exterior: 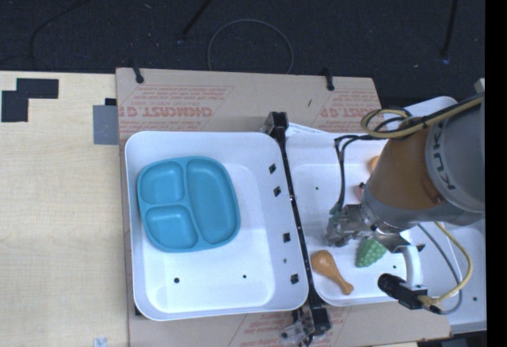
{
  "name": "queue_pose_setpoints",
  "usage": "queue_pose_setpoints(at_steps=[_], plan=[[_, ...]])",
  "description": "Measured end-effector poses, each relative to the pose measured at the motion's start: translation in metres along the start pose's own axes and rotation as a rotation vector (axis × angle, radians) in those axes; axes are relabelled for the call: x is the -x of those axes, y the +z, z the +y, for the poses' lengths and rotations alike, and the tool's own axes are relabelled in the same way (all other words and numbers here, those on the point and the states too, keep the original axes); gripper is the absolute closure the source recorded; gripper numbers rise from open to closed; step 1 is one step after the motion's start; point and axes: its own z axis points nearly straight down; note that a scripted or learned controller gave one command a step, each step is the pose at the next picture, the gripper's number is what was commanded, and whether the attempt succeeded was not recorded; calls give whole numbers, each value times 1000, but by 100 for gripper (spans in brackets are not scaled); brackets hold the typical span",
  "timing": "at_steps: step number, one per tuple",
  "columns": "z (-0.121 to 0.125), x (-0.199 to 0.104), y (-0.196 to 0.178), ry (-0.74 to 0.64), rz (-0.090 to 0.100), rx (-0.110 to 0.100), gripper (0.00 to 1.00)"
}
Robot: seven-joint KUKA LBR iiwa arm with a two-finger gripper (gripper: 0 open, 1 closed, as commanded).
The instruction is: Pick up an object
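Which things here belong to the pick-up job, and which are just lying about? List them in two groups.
Job things:
gripper, low in the right bin
tan drumstick-shaped toy
green knobbly toy
orange item, mostly hidden behind the arm

Lying about:
blue divided plate in the left bin
cardboard sheet under the bins

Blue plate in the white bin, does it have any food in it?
Empty. The blue plate lies flat in the left bin, and all three of its sections show only bare blue.
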Motion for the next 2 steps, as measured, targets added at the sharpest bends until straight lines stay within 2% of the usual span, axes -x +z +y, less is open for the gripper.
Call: queue_pose_setpoints(at_steps=[1,2], plan=[[0,-4,-62,-8,-1,8,100],[1,-3,-104,-7,-2,7,100]])
